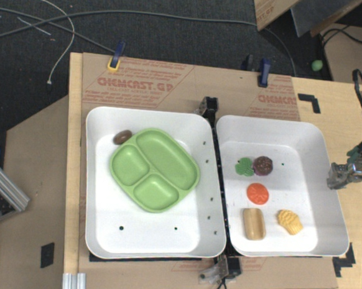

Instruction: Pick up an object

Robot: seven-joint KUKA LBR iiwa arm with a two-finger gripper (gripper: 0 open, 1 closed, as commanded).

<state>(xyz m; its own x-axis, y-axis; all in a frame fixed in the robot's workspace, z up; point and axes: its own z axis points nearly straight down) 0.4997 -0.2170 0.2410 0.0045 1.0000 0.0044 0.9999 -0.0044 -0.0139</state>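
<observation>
Right bin point(306, 135) items crowd together: green piece point(244, 167) touches dark ball point(263, 165); risk is grabbing two or nudging the orange disc point(257, 193); jaws state: cannot tell.

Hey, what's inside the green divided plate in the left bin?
All three compartments of the green divided plate show bare green surface. A small brown piece lies outside its upper left edge. The bin floor under the plate is covered.

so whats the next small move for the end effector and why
Probably a short move leftward over the right bin, toward the yellow piece. The end effector sits at that bin's right rim, above no object, and the yellow piece lies nearest that side, apart from the tan block.
</observation>
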